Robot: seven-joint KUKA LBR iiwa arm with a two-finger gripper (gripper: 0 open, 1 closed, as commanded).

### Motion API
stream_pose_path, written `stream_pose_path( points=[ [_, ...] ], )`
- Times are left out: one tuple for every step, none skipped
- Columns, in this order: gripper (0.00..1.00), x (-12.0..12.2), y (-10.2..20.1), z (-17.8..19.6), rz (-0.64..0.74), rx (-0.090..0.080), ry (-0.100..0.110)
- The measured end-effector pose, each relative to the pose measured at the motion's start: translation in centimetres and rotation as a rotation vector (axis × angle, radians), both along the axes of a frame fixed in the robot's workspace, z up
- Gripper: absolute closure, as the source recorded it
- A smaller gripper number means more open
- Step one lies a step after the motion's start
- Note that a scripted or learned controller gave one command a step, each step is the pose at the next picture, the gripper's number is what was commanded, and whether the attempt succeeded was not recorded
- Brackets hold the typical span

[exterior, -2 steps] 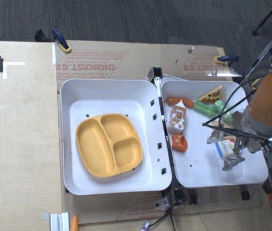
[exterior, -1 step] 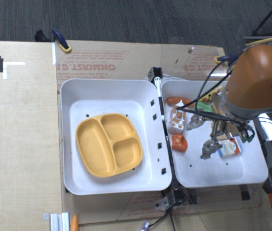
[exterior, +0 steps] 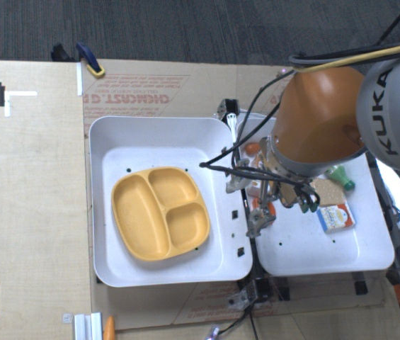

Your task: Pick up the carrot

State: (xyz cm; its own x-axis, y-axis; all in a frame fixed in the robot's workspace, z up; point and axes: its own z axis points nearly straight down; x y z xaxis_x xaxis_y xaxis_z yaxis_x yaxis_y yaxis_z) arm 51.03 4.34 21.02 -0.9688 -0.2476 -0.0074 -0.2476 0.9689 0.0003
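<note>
Two white bins, left bin with yellow tray, right bin perhaps carton

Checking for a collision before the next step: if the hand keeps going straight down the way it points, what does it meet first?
The hand points down at the left edge of the right bin. It would probably meet the bin's white floor near the wall shared with the left bin, though depth is unclear.

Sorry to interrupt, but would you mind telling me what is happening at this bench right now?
The arm has reached in over the right bin, with its gripper low near that bin's left edge. It is after the carrot, though the arm hides much of that bin. A blue-and-white carton and a green item lie beside it. The left bin holds a yellow divided plate.
</note>
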Motion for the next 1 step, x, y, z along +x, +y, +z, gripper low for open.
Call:
stream_pose_path(
  points=[
    [0.0, -2.33, -6.2, -1.79, 0.336, -0.003, 0.002]
  ],
)
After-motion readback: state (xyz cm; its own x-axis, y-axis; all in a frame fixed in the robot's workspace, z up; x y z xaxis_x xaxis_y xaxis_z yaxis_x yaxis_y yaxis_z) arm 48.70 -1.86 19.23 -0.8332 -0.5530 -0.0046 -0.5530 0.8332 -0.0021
